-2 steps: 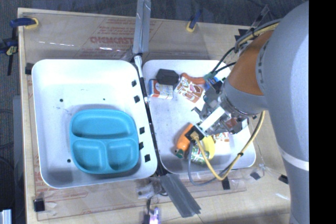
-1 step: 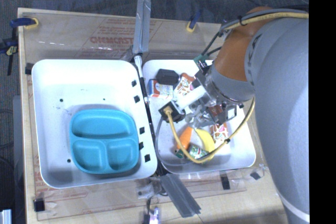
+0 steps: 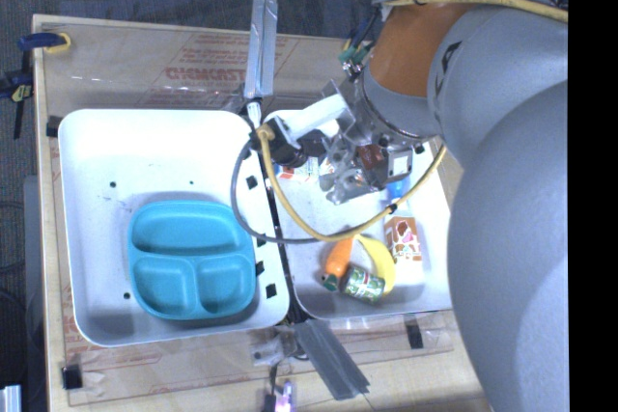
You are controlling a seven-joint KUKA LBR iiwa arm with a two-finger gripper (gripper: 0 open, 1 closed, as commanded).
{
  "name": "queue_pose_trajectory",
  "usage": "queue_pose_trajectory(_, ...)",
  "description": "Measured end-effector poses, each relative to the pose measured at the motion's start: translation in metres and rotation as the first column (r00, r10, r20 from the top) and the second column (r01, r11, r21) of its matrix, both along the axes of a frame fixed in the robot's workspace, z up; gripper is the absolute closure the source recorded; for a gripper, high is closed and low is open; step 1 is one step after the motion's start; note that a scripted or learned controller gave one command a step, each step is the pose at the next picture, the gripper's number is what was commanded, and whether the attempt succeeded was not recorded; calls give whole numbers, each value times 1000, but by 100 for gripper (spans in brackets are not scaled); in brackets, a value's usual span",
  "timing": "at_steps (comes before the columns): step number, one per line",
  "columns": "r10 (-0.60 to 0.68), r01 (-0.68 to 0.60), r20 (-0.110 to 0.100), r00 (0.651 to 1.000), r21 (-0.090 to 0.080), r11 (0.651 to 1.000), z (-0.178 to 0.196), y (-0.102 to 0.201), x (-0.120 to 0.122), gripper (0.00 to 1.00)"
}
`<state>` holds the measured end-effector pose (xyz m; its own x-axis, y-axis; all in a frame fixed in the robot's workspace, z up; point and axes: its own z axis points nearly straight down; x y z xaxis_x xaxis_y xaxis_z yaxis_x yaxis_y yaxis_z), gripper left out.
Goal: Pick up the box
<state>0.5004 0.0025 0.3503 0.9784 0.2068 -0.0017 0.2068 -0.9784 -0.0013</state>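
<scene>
White box (image 3: pixel 405 243) upright in frame, beside banana (image 3: pixel 379 258)

Bulky grey arm (image 3: pixel 502 140), orange band (image 3: pixel 415 34), yellow cable (image 3: pixel 319 232)

grey arm (image 3: pixel 483 111) reaching in, gripper (image 3: pixel 348 174) lowered

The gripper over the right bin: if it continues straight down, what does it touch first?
Probably the bare white floor of the right bin under the gripper. The box lies nearer the camera, beside that line, though depth is unclear.
</scene>
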Motion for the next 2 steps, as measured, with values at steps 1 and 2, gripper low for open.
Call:
queue_pose_trajectory(1,5,-5,-2,1000,-1,1000,10,0,0,100)
queue_pose_trajectory(2,11,-11,-5,1000,-1,1000,19,1,1,100)
